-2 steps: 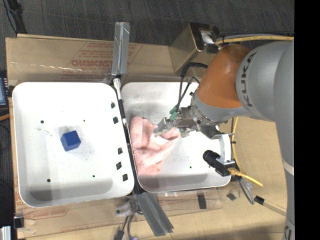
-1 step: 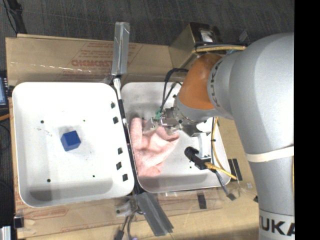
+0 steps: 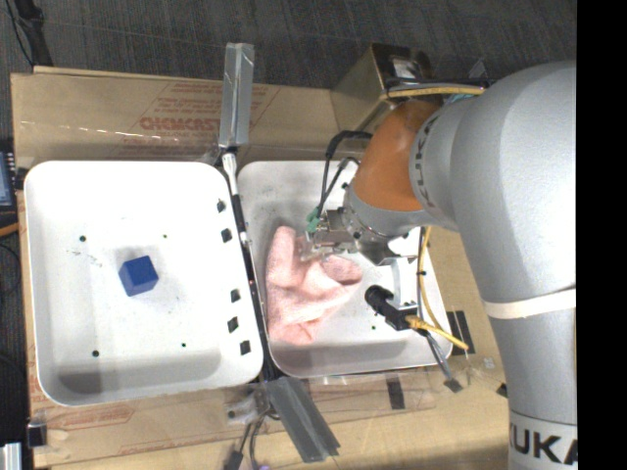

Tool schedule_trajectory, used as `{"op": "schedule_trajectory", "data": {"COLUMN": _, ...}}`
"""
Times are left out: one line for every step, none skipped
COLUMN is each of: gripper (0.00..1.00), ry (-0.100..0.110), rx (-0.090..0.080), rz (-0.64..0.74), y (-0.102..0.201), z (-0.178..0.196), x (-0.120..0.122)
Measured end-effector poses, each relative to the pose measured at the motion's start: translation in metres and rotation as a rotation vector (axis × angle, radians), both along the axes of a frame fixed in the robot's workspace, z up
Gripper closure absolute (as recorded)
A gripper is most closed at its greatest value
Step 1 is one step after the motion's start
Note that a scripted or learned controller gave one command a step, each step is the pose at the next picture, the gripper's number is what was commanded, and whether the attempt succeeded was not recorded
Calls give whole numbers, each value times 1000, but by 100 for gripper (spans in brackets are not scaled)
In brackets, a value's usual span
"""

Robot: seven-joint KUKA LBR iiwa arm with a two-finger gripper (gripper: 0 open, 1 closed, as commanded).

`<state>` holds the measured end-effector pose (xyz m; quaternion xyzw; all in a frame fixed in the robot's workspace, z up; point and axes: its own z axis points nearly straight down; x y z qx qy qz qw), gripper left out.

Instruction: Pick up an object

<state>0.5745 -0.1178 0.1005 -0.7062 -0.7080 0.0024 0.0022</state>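
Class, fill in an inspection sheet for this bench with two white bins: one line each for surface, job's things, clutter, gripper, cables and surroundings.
Surface: two shallow white bins side by side, left bin and right bin, on a bench lined with brown cardboard.
Job's things: blue cube lying alone in the left bin; crumpled pink cloth in the right bin.
Clutter: nothing seen.
Gripper: gripper low over the pink cloth's upper edge in the right bin; contact and grasp cannot be told.
Cables: black cable looping beside the orange band; yellow cable near the right bin's right rim.
Surroundings: dark floor beyond the bench.
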Motion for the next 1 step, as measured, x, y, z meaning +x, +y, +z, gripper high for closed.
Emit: {"op": "schedule_trajectory", "data": {"gripper": 100, "ry": -5, "rx": 1, "rz": 200, "y": 50, "z": 116, "x": -22}}
